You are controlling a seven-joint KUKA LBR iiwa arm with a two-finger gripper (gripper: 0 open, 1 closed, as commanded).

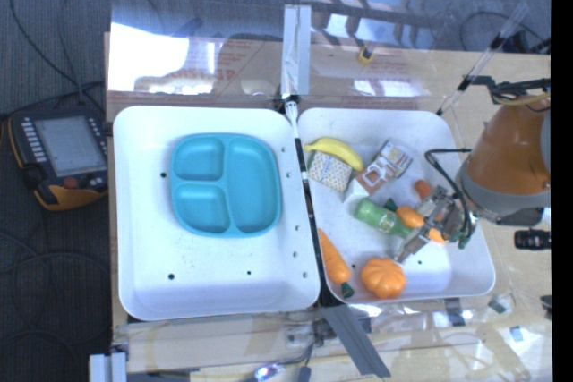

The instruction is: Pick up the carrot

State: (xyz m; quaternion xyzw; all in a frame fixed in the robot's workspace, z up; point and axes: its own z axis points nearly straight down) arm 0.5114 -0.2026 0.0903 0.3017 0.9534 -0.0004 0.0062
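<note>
Camera view from above has both white bins in frame, and the action is all in the right bin (466, 282). Left bin (143, 282) carries a blue divided plate (224, 183), sitting flat in the middle. Over on the right, the carrot (334, 262) lies along the bin's near-left wall, tip pointing up the frame, just beside a small orange pumpkin (383, 278). Up top there's a banana (334, 150) resting against a patterned box (328, 172), with a small carton (385, 165) to their right. A green bottle (380, 216) lies mid-bin. The gripper (428, 233) is down low by the bottle's end, right at a small orange item (410, 216), well apart from the carrot. Whether its fingers are spread or closed cannot be told from this angle.
</note>
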